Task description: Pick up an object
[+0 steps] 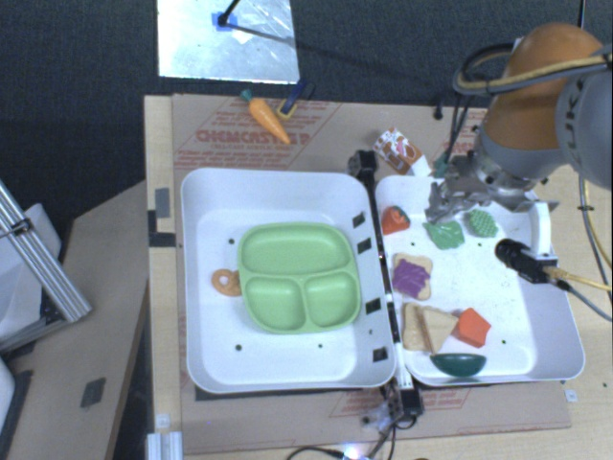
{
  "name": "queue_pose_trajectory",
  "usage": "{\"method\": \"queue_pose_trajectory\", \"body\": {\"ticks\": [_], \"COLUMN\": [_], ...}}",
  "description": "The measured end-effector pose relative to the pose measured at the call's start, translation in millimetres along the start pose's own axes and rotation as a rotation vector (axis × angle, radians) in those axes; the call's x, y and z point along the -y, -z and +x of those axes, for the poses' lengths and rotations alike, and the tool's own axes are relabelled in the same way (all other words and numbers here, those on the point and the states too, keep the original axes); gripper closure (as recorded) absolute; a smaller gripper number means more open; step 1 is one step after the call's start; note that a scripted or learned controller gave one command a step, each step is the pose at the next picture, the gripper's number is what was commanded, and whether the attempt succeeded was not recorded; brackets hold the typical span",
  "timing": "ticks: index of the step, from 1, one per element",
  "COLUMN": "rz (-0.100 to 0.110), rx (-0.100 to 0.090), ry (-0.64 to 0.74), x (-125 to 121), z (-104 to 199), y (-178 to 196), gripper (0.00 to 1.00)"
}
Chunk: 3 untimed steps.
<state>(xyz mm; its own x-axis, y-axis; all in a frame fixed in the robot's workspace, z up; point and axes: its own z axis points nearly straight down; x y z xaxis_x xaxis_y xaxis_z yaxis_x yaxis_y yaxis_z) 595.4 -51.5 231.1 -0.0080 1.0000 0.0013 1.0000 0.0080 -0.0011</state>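
Sitting on a tan surface (115,247) over dark floor, two white bins (201,257) hold toys; jaws (442,206) touch a green piece (445,235), grip unclear.

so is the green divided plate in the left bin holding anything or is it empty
Empty. The green plate shows three bare compartments; the small pretzel lies beside it on the left bin floor.

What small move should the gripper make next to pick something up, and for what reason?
Probably a short, straight descent. The gripper hangs in the right bin, directly above a light green piece, and nothing shows held in it. A darker green piece lies close on one side and a red piece on the other, so sideways drift risks bumping them.
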Motion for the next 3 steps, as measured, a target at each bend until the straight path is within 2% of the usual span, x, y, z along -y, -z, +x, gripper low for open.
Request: {"method": "queue_pose_trajectory", "body": {"ticks": [1,2,3], "rz": [0.001,0.0,-0.004], "rx": [0.0,0.0,0.001], "ry": [0.0,0.0,-0.002], "x": [33.4,59.7,45.5], "z": [41.3,69.0,66.9], "y": [-13.9,-4.2,2.3], "gripper": [1.0,1.0,1.0]}}
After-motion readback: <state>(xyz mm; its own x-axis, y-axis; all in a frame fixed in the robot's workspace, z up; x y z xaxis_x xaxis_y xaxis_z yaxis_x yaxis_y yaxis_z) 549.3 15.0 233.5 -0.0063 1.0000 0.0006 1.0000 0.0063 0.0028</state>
